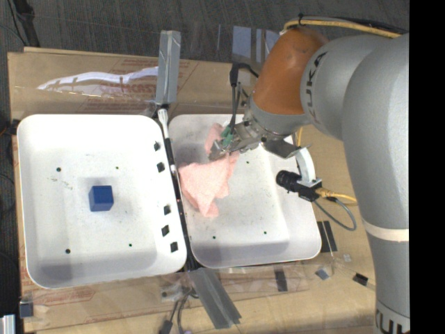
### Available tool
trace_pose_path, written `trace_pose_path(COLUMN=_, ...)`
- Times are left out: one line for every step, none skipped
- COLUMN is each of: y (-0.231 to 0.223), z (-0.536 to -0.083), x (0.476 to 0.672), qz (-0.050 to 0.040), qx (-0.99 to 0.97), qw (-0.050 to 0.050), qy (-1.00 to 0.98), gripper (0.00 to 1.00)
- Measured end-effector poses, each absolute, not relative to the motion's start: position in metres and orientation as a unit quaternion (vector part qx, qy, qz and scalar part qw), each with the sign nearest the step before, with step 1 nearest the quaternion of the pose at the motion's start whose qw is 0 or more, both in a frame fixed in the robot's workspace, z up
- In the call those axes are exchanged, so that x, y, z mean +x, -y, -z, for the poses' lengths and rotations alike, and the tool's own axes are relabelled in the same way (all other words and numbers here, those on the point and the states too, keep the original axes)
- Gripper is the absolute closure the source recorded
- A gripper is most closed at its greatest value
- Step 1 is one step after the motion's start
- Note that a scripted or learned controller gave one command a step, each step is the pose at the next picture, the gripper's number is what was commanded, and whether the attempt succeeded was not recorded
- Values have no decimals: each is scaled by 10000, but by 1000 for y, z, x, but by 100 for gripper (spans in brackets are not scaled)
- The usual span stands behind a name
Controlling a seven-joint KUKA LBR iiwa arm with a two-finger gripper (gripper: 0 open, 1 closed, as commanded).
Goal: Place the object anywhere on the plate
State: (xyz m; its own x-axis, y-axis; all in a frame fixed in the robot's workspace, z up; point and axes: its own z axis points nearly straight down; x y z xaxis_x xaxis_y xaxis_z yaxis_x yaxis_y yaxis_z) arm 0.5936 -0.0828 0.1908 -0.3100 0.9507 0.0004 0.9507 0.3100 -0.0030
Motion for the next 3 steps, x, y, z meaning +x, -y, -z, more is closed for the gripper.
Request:
trace_pose_path(y=82, z=-232, x=594, qz=-5, qx=-5850, qw=6, qy=8111, gripper=100)
trace_pose_path(y=32, z=-222, x=597, qz=-5, qx=-4089, qw=7, qy=9126, gripper=100)
trace_pose_path(y=-25, z=-231, x=597, qz=-4, qx=-2165, qw=-4, qy=9763, gripper=100)
